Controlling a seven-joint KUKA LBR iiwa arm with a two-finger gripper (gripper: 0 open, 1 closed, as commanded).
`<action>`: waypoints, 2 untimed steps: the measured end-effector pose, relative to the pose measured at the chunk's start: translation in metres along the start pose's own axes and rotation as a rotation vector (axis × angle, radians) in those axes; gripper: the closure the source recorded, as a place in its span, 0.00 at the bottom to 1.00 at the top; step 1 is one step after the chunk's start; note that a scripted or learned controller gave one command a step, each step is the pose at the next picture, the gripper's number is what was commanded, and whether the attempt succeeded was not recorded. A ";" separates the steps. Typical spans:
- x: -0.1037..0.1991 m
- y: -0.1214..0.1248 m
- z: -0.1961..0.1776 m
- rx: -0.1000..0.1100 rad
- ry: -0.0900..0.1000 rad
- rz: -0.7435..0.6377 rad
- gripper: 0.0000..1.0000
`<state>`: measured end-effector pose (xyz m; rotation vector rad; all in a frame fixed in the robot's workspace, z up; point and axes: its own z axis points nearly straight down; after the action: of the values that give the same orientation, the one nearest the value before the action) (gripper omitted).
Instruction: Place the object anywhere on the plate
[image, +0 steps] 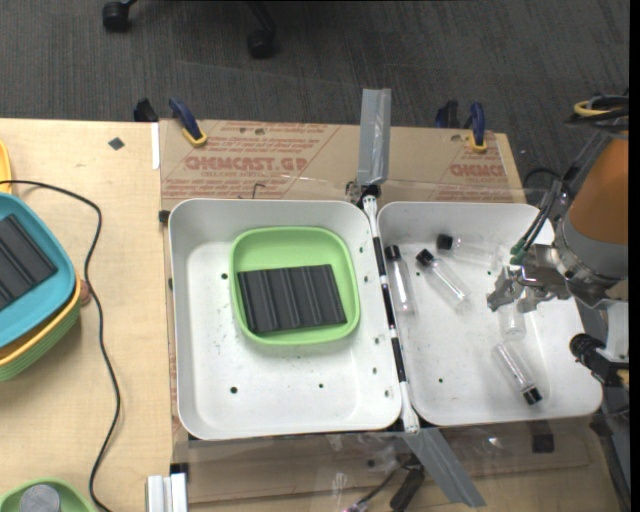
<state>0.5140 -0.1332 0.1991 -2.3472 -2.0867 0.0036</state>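
Hovering near the right bin's (480, 405) right edge, the gripper (512, 290) points down; whether it is wide or narrow cannot be told. A clear tube (517, 372) lies just below it, long axis running toward the near right corner. The green plate (293, 247) sits well apart, in the left bin (200, 390).

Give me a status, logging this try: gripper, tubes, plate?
Gripper low over right bin, jaws unclear. Clear tubes lying loose in that bin. Green plate in left bin, dark ridged insert on it.
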 end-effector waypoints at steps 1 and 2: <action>0.000 0.000 0.000 0.000 0.000 0.000 0.00; -0.012 -0.035 -0.070 0.000 -0.001 0.146 0.00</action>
<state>0.4778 -0.1413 0.2696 -2.4940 -1.9100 0.0055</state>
